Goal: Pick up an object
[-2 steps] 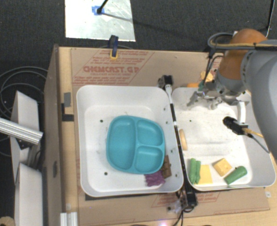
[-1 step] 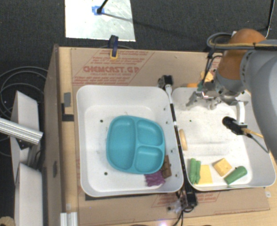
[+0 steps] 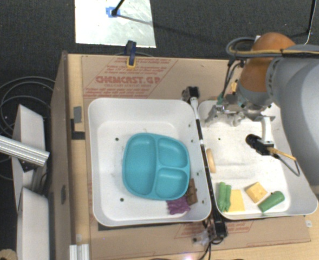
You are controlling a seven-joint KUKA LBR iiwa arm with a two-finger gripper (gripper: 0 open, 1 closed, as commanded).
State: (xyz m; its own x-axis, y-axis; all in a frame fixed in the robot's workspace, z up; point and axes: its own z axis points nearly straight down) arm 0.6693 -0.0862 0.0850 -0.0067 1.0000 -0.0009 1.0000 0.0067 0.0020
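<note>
My gripper (image 3: 228, 111) hangs over the far corner of the right bin (image 3: 238, 158), open or closed I cannot tell; my likeliest target, the yellow block (image 3: 256, 191), sits well toward the near rim from it, green cylinder (image 3: 271, 200) just beside, so I should centre squarely before descending.

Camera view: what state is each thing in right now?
Teal divided plate: right side up, flat in left bin.
Purple piece: lying at plate's near edge.
Green cylinder: on its side in right bin.
Yellow block: lying loose beside it.
Claw: over right bin's far end, clear of those pieces.
</note>
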